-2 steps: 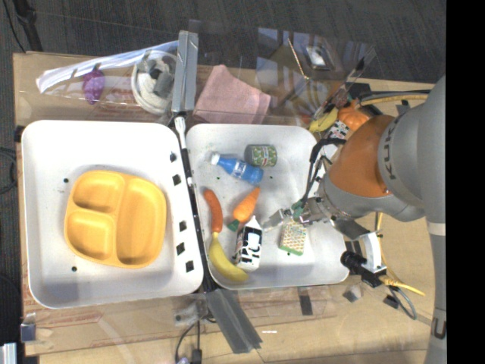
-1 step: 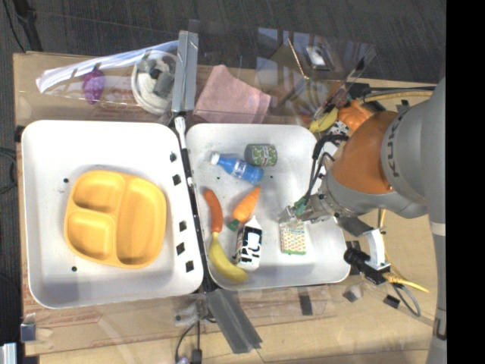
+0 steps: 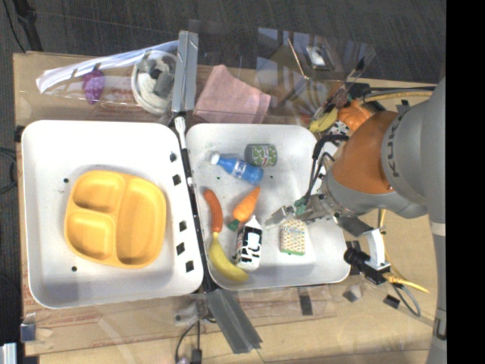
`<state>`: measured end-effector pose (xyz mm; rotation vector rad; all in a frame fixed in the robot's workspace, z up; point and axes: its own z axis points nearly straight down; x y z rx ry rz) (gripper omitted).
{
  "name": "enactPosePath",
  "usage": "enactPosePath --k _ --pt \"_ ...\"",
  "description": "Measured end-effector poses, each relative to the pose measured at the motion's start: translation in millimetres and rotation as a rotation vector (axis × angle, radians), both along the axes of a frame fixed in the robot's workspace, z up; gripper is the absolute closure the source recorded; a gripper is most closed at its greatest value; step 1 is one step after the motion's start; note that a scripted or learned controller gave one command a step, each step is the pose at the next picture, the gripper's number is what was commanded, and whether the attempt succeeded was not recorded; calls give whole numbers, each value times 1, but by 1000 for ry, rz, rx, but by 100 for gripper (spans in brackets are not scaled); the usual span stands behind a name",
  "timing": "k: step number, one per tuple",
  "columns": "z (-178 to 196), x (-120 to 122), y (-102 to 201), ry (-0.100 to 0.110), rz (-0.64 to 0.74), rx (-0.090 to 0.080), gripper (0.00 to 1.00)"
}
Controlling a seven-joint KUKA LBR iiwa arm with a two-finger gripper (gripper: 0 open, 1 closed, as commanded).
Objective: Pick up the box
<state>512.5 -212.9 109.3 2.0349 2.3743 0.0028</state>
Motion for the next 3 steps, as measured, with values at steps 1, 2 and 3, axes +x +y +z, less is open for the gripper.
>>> enactPosePath --k 1,2,3 --pt "-10 -17 2 -5 -1 1 0" --pt "0 -16 1 -5 1 0 100" --pt "0 -16 1 -5 1 0 0"
